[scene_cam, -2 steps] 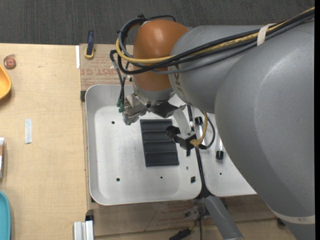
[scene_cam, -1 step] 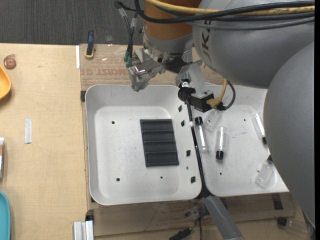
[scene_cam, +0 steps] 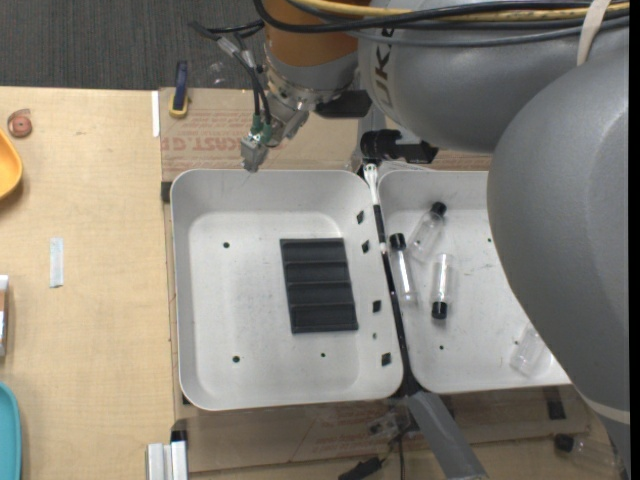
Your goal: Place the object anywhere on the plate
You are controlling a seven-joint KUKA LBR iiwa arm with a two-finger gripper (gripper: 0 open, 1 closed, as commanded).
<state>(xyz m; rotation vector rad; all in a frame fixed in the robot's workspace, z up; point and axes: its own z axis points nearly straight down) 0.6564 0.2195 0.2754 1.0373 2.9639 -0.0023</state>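
Note:
A black ribbed rectangular plate [scene_cam: 318,285] lies flat in the middle of the left white bin [scene_cam: 205,298]. In the right white bin [scene_cam: 470,363] lie clear tubes with black caps: one [scene_cam: 428,226] near the back, one [scene_cam: 440,286] in the middle, and a thin one [scene_cam: 401,266] along the left wall. Another clear piece [scene_cam: 527,353] rests at the arm's edge. My gripper [scene_cam: 256,149] hangs over the back rim of the left bin, above and left of the plate, well away from the tubes. I see nothing held in it.
The grey arm [scene_cam: 520,118] covers the upper right and part of the right bin. Cardboard [scene_cam: 215,133] lies behind the left bin. On the wooden bench to the left are an orange dish edge [scene_cam: 8,168], a small white strip [scene_cam: 56,263] and a blue item [scene_cam: 8,433].

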